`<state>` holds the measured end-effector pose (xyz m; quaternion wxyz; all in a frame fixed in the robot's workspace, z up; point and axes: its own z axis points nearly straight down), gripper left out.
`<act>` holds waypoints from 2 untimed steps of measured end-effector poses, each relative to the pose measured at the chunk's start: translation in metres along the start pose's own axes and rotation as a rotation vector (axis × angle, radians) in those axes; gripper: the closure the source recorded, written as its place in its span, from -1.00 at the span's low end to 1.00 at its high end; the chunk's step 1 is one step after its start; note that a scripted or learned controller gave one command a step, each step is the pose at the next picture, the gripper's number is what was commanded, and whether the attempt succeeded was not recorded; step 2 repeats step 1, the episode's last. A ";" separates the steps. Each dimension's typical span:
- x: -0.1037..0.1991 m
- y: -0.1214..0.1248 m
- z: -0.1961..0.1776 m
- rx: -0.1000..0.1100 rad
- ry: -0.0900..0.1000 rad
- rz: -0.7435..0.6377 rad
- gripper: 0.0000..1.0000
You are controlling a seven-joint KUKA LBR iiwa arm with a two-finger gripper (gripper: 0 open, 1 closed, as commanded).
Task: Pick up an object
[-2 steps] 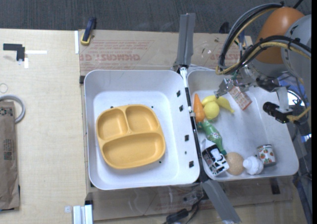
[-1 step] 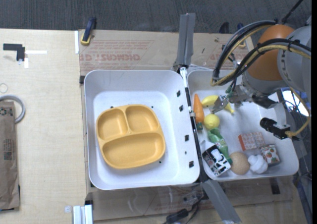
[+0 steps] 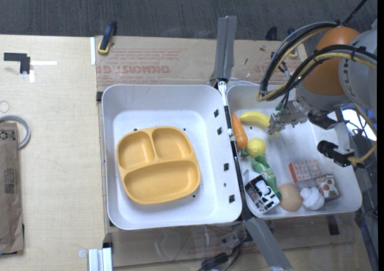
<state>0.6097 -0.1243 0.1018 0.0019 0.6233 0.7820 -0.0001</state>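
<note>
The right bin holds a yellow banana, an orange carrot, a lemon, a green item, a black-and-white packet, a tan egg-shaped object, a white crumpled object and two small red-printed cartons. My gripper hangs over the bin's upper middle, just right of the banana's end, with nothing seen between its fingers.
The left bin carries a yellow three-compartment plate. A grey divider post stands between the bins at the back. Black cables loop above the wrist. A brown paper bag lies at the far left.
</note>
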 end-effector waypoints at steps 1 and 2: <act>0.026 0.027 -0.098 0.002 0.001 -0.101 1.00; 0.026 0.027 -0.098 0.002 0.001 -0.101 1.00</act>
